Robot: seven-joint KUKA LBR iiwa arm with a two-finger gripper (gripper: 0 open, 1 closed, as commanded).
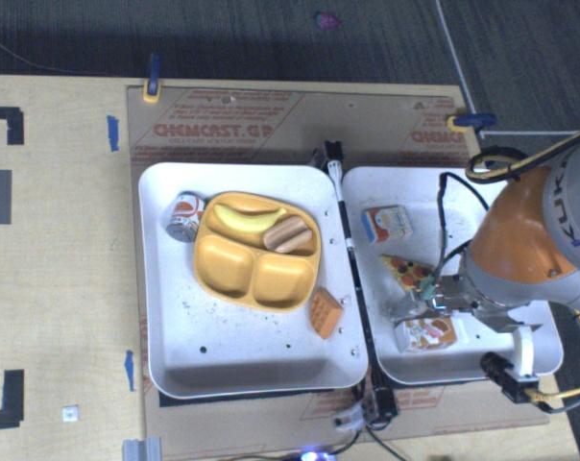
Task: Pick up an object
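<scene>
My gripper (426,301) is low in the right bin (386,358), reaching in from the right under the orange wrist band. It hangs between a pizza slice (406,271) just above it and a small printed packet (426,333) just below it. A small white carton (387,224) lies farther back in the same bin. The arm hides the fingertips, and nothing shows between them.
The left bin (165,286) bears a yellow divided tray (225,267) with a banana (244,219) and a sausage (287,234), a small can (184,216) at its back left, and an orange cracker (325,312) at the right. Cables run along the right bin's edge.
</scene>
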